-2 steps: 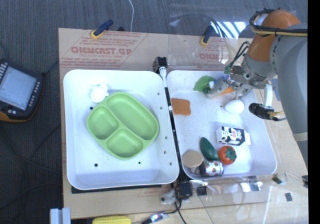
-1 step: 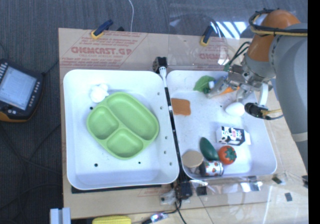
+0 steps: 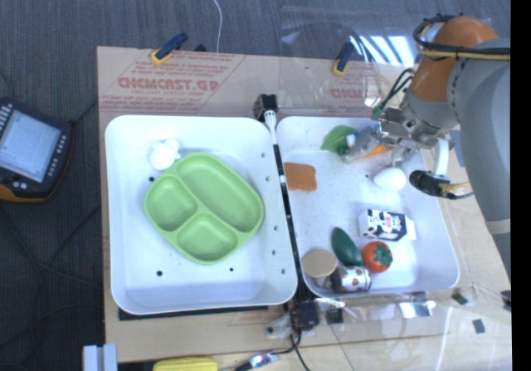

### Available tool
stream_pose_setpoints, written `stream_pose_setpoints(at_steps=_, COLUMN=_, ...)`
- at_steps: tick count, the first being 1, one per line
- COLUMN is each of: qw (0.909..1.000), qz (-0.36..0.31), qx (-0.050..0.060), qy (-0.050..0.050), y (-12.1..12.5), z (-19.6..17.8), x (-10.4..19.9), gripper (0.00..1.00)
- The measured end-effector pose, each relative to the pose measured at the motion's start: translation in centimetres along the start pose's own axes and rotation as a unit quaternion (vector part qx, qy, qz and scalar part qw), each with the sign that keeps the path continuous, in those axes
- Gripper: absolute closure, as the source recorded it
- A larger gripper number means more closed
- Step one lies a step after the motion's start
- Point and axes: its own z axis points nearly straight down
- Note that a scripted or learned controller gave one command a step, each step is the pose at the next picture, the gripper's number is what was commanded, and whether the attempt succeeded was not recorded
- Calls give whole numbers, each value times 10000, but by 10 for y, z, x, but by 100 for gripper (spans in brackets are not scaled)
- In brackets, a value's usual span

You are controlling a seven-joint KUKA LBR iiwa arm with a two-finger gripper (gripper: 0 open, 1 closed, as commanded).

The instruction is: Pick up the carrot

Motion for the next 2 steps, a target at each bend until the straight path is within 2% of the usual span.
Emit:
stream_pose_setpoints(at_steps=1, qw=9988, qz=491, qx=42, qy=32, y=-2, z=0, x=0, gripper=0)
stream_pose_setpoints(at_steps=2, qw=9996, qz=-262, qx=-36, qy=-9, y=1, z=0, x=0, gripper=0)
